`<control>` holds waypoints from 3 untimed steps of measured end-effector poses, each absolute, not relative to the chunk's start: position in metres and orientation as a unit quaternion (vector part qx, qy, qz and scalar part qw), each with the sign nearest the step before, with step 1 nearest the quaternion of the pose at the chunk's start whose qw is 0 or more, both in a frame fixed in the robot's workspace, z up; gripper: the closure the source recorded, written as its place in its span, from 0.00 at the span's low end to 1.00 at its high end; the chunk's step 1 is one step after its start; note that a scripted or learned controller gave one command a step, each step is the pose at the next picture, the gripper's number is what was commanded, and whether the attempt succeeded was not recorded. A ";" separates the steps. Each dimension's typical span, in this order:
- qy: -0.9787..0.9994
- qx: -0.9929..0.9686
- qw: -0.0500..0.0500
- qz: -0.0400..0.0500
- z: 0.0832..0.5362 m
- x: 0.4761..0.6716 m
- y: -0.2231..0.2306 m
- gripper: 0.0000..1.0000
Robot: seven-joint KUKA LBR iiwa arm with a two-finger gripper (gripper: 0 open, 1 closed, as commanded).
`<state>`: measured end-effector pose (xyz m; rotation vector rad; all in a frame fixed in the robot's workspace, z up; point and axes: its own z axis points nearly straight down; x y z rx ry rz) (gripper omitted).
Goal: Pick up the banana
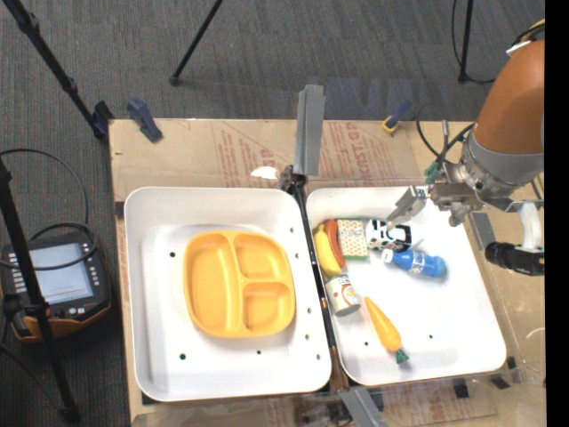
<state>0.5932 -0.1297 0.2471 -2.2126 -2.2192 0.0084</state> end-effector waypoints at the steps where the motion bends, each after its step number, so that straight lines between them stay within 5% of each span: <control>1: -0.757 -0.653 0.004 0.003 0.183 0.618 -0.065 0.00; 2: -0.775 -0.631 0.002 0.002 0.183 0.621 -0.068 0.00; 3: -0.799 -0.601 0.004 0.003 0.183 0.569 -0.026 0.00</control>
